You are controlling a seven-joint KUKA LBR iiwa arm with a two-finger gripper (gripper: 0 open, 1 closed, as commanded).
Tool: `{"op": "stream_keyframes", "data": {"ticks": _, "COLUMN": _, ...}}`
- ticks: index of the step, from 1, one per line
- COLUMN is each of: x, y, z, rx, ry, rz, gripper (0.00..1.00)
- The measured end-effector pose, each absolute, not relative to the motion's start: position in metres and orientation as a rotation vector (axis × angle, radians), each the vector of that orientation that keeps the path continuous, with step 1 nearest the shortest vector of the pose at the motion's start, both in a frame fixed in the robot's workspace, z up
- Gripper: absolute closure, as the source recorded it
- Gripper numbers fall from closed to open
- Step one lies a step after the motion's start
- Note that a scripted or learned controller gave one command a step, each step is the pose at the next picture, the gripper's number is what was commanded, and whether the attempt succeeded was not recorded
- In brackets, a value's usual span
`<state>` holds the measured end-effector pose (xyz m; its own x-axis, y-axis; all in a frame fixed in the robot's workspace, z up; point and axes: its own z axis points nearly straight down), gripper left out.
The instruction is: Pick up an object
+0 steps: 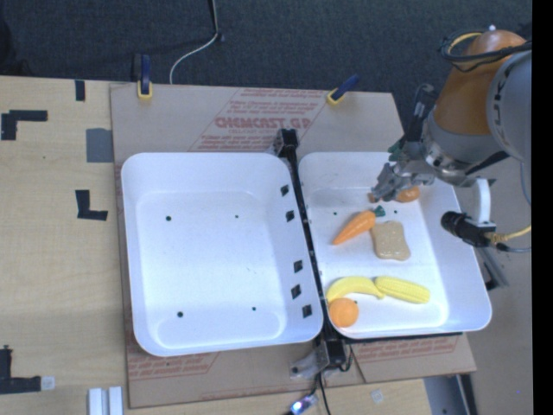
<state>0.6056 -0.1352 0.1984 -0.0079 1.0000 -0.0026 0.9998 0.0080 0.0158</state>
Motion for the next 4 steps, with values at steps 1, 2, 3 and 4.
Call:
{"op": "stream_keyframes", "data": {"ticks": 1, "x": 0.6, "y": -0.138, "z": 0.201, "rx": 2.219, "ry": 2.224, "rz": -0.002, "gripper": 1.0}}
{"op": "stream_keyframes", "data": {"ticks": 2, "x": 0.6, "y": -0.137, "z": 0.21, "rx": 2.219, "ry": 2.226, "rz": -0.003, "gripper": 1.0}}
{"op": "stream_keyframes", "data": {"ticks": 3, "x": 0.6, "y": -0.137, "z": 0.219, "rx": 2.218, "ry": 2.227, "rz": -0.004, "gripper": 1.0}}
{"op": "stream_keyframes", "data": {"ticks": 4, "x": 0.6, "y": -0.136, "z": 0.229, "rx": 2.217, "ry": 2.228, "rz": -0.005, "gripper": 1.0}}
